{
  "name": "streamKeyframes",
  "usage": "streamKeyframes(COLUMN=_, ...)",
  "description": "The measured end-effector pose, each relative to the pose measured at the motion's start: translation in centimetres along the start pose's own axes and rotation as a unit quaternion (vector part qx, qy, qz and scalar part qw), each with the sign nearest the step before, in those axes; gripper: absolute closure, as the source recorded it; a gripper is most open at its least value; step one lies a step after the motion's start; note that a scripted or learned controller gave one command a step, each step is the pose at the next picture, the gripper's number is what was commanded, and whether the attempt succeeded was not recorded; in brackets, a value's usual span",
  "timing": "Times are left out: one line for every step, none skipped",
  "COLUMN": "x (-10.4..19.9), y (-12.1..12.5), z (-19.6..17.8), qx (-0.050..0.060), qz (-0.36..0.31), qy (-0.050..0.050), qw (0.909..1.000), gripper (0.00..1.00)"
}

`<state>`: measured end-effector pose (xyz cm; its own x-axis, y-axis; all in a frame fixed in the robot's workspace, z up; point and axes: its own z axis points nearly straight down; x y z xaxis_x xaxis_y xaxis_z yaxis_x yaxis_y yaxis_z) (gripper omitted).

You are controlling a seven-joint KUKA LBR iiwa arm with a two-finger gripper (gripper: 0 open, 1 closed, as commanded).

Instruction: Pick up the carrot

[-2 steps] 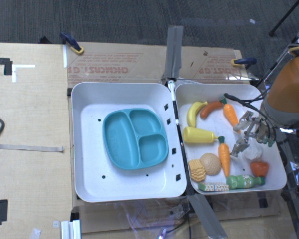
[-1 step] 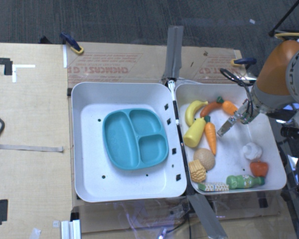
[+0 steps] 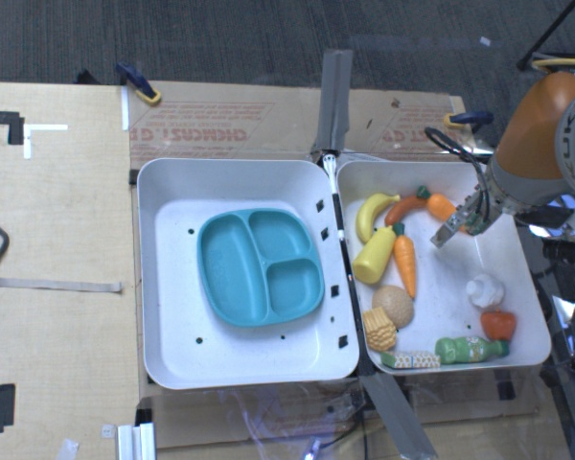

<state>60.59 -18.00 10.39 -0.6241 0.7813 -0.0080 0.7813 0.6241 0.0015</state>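
The carrot (image 3: 404, 263) is orange with a small green top and lies lengthwise in the middle of the right bin (image 3: 517, 286), pointing toward the front. It rests beside a yellow bottle-shaped toy (image 3: 374, 255). My gripper (image 3: 450, 228) hangs over the right bin, to the right of the carrot and slightly behind it, apart from it. It is close to an orange piece (image 3: 441, 206) at the back of the bin. Nothing can be seen in the gripper's grasp.
The right bin also holds a banana (image 3: 371, 213), a red-orange vegetable (image 3: 403, 210), a round tan item (image 3: 393, 304), corn (image 3: 379, 331), a green bottle (image 3: 470, 350), a white object (image 3: 484, 289) and a red piece (image 3: 498, 325). A blue divided plate (image 3: 261, 266) lies in the left bin (image 3: 163, 286).
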Motion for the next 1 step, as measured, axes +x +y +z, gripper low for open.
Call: streamKeyframes(x=4.92, y=4.0, z=-6.21, qx=0.001, qz=0.057, qy=0.003, qw=0.9983, gripper=1.0)
